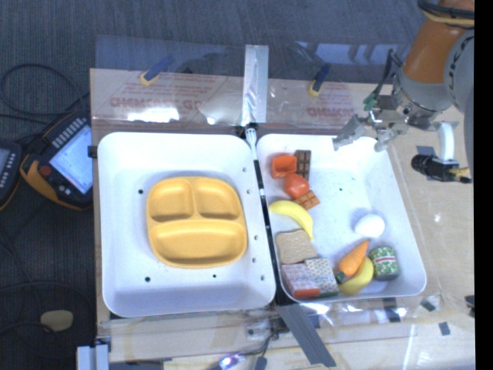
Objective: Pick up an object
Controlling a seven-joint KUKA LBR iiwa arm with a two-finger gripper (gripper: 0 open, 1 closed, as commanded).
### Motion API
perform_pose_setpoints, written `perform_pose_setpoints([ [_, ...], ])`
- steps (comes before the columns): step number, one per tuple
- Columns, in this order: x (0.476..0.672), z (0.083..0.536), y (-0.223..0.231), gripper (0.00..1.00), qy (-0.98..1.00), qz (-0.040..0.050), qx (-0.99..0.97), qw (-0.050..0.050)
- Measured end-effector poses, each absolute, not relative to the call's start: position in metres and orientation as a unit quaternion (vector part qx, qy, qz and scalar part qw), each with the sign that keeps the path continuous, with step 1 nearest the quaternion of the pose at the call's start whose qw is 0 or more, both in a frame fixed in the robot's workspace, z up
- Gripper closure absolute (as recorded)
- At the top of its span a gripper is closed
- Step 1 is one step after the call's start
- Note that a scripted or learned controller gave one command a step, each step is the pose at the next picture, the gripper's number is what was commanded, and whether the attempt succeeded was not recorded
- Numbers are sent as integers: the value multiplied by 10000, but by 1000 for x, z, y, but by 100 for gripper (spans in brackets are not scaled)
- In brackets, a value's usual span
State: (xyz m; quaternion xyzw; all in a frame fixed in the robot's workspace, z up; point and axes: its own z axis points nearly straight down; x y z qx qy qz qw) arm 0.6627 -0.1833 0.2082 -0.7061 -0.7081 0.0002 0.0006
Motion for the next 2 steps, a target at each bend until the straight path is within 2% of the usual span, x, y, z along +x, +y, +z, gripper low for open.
perform_pose_setpoints([
  [1,668,121,-117,0,-7313,12,-6820,3],
  [2,645,96,-106,0,-7962,-37,-6049,-108],
])
